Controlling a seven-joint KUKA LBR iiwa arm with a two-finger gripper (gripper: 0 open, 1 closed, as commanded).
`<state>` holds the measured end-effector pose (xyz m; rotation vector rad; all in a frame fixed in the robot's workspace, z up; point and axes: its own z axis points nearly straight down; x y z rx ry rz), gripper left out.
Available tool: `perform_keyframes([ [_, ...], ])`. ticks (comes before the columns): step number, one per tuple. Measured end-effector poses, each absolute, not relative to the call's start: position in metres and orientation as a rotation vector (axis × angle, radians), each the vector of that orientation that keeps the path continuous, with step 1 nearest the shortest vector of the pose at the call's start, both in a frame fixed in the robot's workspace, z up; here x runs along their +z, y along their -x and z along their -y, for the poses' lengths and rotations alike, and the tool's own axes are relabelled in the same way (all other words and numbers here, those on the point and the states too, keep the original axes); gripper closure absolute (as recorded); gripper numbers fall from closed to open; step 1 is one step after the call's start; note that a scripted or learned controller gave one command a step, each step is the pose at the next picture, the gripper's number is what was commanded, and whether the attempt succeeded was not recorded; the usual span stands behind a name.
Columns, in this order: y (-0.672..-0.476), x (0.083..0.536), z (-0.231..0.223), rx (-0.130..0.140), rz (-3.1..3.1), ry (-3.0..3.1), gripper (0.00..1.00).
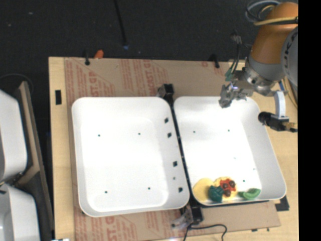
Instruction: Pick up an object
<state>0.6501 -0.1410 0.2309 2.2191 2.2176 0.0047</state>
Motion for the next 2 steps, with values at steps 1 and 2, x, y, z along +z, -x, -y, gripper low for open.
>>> perform_keyframes([
  [1,-0.643,0.225,0.083,0.002,-2.225,-2.217,1.0],
  [2,-0.635,0.239,0.029,0.004,-2.225,-2.217,1.0],
])
